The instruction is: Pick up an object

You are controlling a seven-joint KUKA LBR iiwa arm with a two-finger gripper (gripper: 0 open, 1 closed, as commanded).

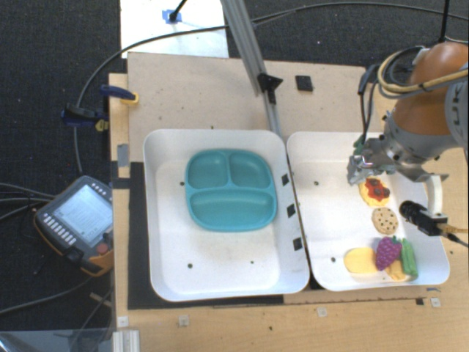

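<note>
The two-finger gripper [361, 169] hangs low over the right white plastic bin [322, 218], in its upper part. Whether it is spread or pressed together cannot be told at this scale, and nothing is seen between its tips. Just beside it, at about four o'clock, lies a yellow toy food piece with a red topping [374, 191], the nearest candidate for the pick. Farther along at five o'clock sit a round tan speckled cookie [384, 220], then a purple toy grape bunch [388, 251] touching a flat yellow piece [358, 261] and a green piece [408, 259]. The grey arm with its orange band [440, 64] enters from three o'clock. At nine o'clock, well apart, the left white bin [165, 270] holds a teal divided plate [230, 190].

Risk, as a judgement: the gripper stands offset from the red-topped piece, so a straight descent may close on bare bin floor. The flat toys give little height to pinch and may slide away.
</note>
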